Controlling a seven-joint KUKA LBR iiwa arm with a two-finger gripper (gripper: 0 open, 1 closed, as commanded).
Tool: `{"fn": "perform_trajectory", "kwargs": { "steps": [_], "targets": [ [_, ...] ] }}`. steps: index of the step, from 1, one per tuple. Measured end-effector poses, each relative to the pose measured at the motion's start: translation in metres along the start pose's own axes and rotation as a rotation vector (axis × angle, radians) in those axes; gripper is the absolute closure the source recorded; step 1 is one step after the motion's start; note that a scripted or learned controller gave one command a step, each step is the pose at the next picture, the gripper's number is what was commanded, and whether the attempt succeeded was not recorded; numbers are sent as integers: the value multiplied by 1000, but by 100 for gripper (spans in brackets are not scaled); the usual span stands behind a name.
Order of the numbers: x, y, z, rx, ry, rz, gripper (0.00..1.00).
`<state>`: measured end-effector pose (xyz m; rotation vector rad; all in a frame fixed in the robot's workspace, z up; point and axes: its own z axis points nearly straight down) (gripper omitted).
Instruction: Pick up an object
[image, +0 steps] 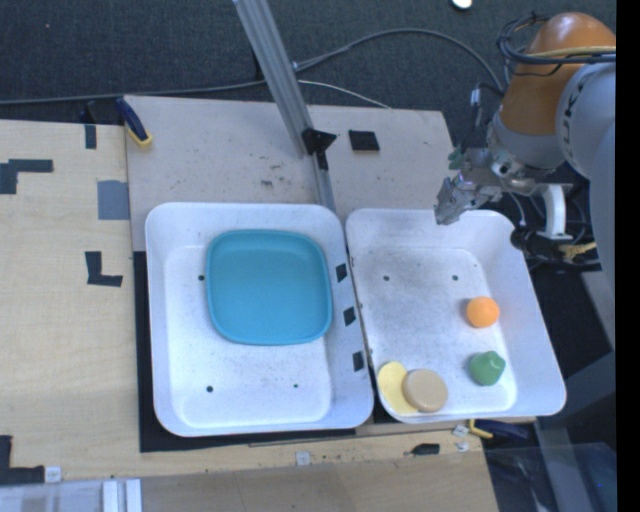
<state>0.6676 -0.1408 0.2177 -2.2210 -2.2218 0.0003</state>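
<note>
**Gripper up high, nothing picked yet**

Gripper (451, 205) sits at the far edge of the right bin (520, 262), near its top rim. It hangs from the grey arm (590, 100), which comes in from the right side. The arm has an orange band (560, 50) above the wrist. The tip of the tool looks dark and small from up here, so I cannot tell how it is set. I see no toy at its tip.

Just below the tool, the floor of the right bin is bare and speckled. The things to pick are well apart from it, down at the near end of that bin. An orange ball (482, 312) lies by the right wall. A green block (487, 368) lies near it, a little closer to the front. A tan round disc (426, 390) rests on top of a yellow piece (390, 384) in the front left corner.

The left bin (175, 300) sits beside the right one. It holds a blue plate (268, 286), lying flat.

So the job looks like it has not been done yet. All the toys lie in the bin. I think the tool must go over one toy, come down, close on it and lift it.
</note>
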Motion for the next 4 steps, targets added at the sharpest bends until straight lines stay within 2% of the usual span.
{"fn": "perform_trajectory", "kwargs": {
  "steps": [1,3,4],
  "targets": [
    [46,-5,5,1,1,-3,100],
    [165,-5,-14,-1,1,-4,100],
    [209,-5,-7,1,1,-3,100]
  ]
}}
